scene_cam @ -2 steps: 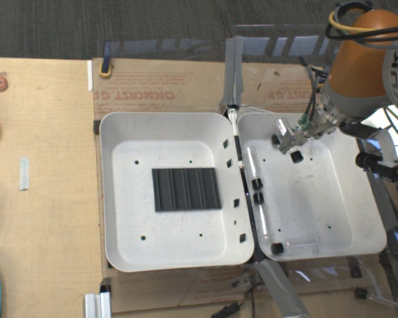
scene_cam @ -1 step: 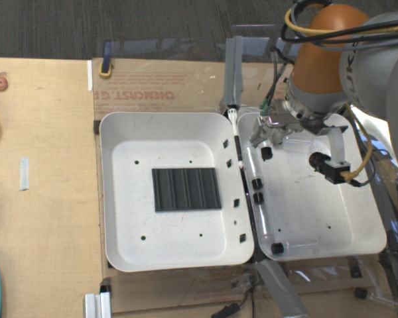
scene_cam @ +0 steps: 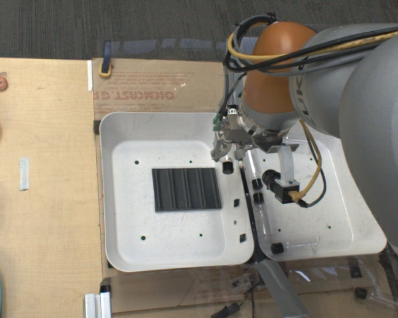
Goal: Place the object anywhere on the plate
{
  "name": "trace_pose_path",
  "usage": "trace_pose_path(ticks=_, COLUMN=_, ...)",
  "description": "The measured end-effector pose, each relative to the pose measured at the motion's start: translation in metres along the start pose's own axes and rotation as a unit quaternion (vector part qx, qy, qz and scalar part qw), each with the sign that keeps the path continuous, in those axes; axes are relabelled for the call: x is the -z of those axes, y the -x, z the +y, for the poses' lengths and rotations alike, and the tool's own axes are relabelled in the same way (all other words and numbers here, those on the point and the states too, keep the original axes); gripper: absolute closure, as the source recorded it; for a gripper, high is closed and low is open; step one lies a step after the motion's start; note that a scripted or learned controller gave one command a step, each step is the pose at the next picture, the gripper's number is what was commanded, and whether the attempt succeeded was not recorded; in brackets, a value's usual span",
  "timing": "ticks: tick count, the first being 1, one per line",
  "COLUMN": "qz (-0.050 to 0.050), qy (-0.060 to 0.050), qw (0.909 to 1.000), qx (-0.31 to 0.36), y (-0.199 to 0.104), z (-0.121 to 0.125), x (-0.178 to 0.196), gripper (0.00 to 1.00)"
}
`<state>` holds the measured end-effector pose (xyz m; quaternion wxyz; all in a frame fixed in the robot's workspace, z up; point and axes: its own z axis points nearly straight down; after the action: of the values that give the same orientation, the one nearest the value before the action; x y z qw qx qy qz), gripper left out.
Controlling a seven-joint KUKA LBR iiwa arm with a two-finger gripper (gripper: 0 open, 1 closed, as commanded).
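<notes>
Gripper sits over the left bin's right edge, near its far corner; finger state can't be told. Dark ribbed plate lies flat mid-bin, just left of it

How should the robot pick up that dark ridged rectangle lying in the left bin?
The dark ridged rectangle lies flat with bare bin floor around it, so coming straight down looks best. Its short span runs top to bottom in the camera view, so the jaws would probably close across its two long edges near the middle, for balance.
</notes>
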<state>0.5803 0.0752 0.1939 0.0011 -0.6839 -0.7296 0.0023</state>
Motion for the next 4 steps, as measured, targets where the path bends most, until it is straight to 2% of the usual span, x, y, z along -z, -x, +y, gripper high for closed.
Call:
trace_pose_path(ticks=1, qz=0.000, qy=0.000, qw=0.9951, qx=0.099, y=-0.050, z=-0.041, x=0.004, gripper=1.00)
trace_pose_path(ticks=2, qz=-0.001, qy=0.002, qw=0.9647, qx=0.263, y=-0.027, z=0.035, x=0.116, gripper=1.00)
trace_pose_path(ticks=3, qz=-0.001, qy=0.002, qw=0.9077, qx=0.420, y=-0.055, z=0.049, x=0.059, gripper=1.00)
trace_pose_path(ticks=4, qz=-0.001, qy=0.003, qw=0.9056, qx=0.424, y=-0.095, z=0.051, x=0.064, gripper=1.00)
